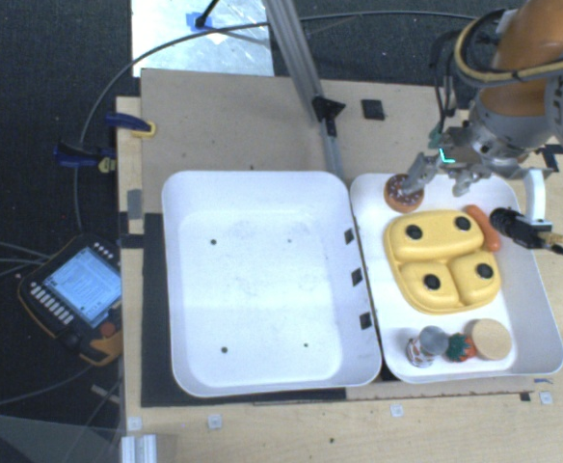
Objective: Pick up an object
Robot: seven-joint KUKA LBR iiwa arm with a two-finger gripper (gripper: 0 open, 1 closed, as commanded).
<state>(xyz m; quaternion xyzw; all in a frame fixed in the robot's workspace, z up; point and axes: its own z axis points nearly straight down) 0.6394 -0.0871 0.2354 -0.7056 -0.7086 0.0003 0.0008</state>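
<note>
My gripper [439,185] hangs over the far end of the right bin [542,307], open, with nothing between its fingers. Its left fingertip [415,179] is right at a small round brown object [403,195] in the bin's far left corner; I cannot tell whether they touch. A big yellow moulded piece with dark holes [442,257] fills the bin's middle. At its far right edge pokes out a short orange object [484,228]. At the near end lie a grey metallic item [426,343], a small red and green thing [459,349] and a tan disc [491,338].
The left bin [180,258] stands beside the right one, joined by black clips [356,276]. A grey pole [296,51] slants in from the top. Cables and a black connector [518,228] hang near the wrist. A pendant [74,292] lies off the bench at left.
</note>
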